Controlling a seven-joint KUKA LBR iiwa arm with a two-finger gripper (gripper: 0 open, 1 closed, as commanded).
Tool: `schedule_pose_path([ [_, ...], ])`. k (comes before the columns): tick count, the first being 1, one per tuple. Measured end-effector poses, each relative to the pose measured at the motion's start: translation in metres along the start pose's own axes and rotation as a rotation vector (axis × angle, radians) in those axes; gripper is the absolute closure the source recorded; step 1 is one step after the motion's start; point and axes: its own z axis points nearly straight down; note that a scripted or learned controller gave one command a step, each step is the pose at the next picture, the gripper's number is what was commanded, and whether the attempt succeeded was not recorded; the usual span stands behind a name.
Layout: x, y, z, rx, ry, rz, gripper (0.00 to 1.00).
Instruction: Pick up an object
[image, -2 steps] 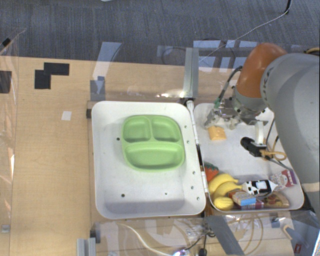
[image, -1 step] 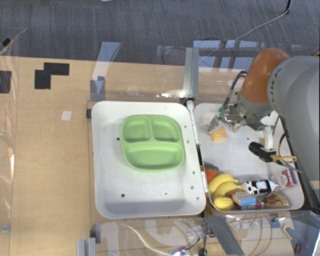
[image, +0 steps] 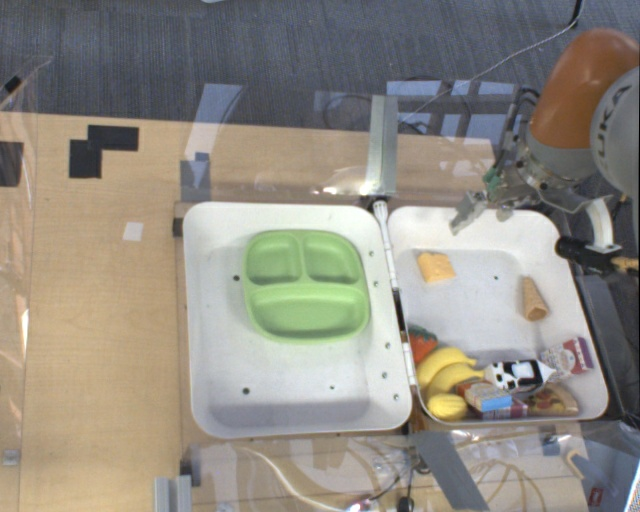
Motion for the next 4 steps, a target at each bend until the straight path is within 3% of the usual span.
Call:
schedule_pose_path([
  [1, 0.045, -0.023, 0.091, 0.005, 0.003, 0.032, 0.00],
  [2, 0.045, -0.020, 0.076, -0.006, 0.001, 0.030, 1.00],
  [3, 0.045, -0.020, 0.077, -0.005, 0.001, 0.030, 0.00],
  [4, 0.033, -0.016, 0.099, -0.002, 0.000, 0.005, 0.00],
])
